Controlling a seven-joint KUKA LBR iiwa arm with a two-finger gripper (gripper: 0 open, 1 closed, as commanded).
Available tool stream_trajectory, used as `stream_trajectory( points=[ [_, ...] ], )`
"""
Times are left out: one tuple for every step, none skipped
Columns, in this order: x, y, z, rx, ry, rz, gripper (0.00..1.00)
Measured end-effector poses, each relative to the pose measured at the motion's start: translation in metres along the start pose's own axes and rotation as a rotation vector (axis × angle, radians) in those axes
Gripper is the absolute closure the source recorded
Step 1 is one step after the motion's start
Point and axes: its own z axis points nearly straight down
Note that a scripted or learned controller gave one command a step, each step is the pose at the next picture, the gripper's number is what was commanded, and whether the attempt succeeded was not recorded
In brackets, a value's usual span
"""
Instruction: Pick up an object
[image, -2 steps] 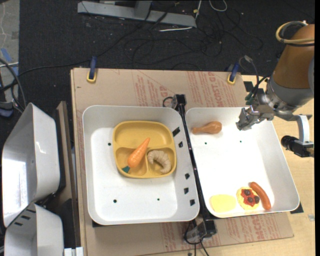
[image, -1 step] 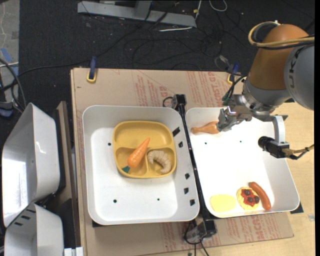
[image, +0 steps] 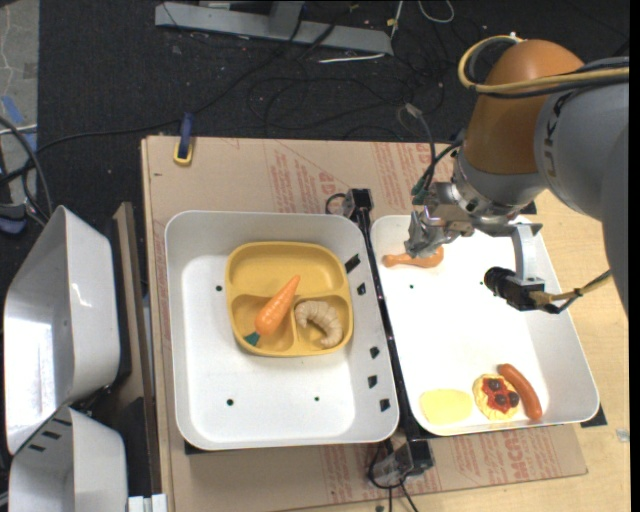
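Note:
My gripper (image: 424, 243) hangs low over the far left corner of the right bin (image: 470, 330), its tips right at a small orange curved piece (image: 412, 261) that lies on the bin floor. The piece sticks out to the left from under the tips. At the near right corner of this bin lie a pale yellow disc (image: 445, 405), a small pizza-like round (image: 494, 396) and a red sausage (image: 522, 389). In the left bin (image: 200, 400) a yellow divided plate (image: 289, 298) holds a carrot (image: 277, 305) and a pale shrimp-like piece (image: 321, 321).
The two white bins sit side by side on a cardboard-covered bench (image: 260, 170), with a dark divider (image: 375, 300) between them. White bin-like shapes (image: 60, 310) stand at the far left. Cables lie across the dark floor beyond the bench.

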Motion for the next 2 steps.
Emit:
stream_trajectory(
  points=[
    [0.051, 0.006, -0.009, 0.0, 0.001, -0.002, 1.0],
    [0.111, 0.025, -0.01, -0.001, 0.002, -0.002, 1.0]
  ],
)
